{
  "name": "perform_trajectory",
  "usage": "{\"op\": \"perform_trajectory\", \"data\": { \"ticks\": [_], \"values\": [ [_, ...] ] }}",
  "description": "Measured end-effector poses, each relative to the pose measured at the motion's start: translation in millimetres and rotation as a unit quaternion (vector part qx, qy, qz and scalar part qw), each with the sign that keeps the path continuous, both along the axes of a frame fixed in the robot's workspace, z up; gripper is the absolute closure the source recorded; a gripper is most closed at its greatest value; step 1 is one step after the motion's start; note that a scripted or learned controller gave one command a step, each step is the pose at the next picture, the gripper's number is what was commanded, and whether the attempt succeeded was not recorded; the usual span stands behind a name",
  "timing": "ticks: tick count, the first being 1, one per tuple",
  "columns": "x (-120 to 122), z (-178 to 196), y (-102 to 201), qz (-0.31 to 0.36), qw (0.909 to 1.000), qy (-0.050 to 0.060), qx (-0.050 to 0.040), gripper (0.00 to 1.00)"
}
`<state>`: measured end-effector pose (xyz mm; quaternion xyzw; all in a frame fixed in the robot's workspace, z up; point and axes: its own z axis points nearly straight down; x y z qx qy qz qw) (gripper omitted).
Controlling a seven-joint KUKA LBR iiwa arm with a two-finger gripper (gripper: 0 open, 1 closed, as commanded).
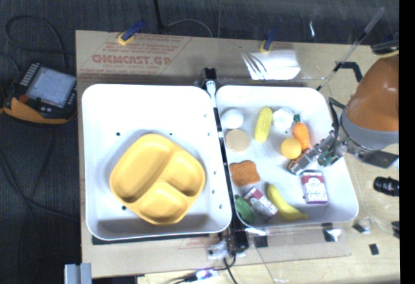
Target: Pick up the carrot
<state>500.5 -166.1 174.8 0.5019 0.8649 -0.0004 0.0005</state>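
Note:
The carrot (302, 134), orange with a green top, lies in the right bin (337, 208) near its right wall, pointing toward the far edge. A round orange fruit (291, 148) touches its left side. My gripper (303, 162) reaches in from the right and sits just in front of the carrot's near end, beside the orange fruit and above a red box (314, 187). Nothing can be made out between its tips.
The right bin also holds a corn cob (263, 123), a white egg (232, 119), a white bulb (283, 118), a beige disc (237, 140), a brown bread piece (244, 172), a banana (284, 203) and a small packet (259, 201). A yellow divided plate (157, 177) lies in the left bin (97, 114).

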Motion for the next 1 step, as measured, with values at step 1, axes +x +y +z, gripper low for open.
{"op": "perform_trajectory", "data": {
  "ticks": [1],
  "values": [
    [57.3, -84.5, -31.3, -0.043, 0.9991, -0.004, -0.0005, 1.00]
  ]
}}
